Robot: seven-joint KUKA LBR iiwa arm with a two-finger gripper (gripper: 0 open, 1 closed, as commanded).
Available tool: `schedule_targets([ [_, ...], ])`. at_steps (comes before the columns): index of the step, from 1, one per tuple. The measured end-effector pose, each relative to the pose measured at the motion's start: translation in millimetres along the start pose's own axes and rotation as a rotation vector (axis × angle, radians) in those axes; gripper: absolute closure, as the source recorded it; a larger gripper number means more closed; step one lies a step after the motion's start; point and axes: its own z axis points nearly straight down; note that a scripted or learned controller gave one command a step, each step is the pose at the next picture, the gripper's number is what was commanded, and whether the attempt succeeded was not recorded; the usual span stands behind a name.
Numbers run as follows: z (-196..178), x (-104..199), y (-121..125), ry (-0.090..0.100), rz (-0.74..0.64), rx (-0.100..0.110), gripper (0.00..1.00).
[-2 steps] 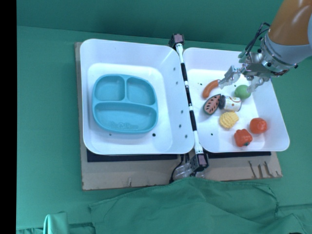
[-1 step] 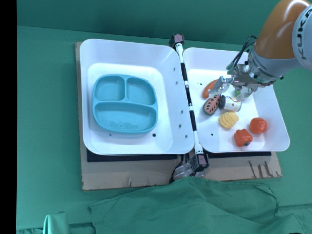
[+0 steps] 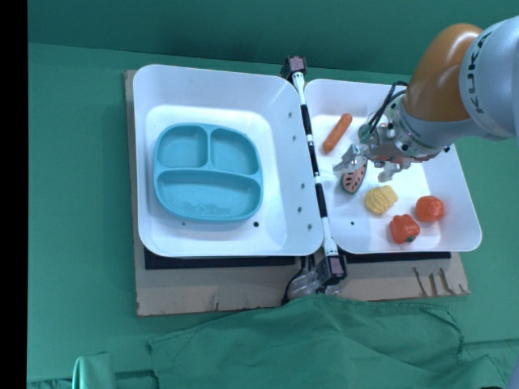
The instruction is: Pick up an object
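While the gripper (image 3: 359, 159) hangs at the right bin's (image 3: 462, 217) middle, touching the watermelon slice (image 3: 353, 174), I cannot tell its finger state. Corn (image 3: 380, 198) lies just beside; a skewed descent could nudge the slice away or snag corn.

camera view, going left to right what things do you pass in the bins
blue plate → carrot → watermelon slice → corn → orange pepper → tomato
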Motion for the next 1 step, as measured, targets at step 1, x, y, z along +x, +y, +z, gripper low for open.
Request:
schedule_targets([
  [1, 22.6, -1.7, 2.5, 0.0, -0.001, -0.006, 0.0],
])
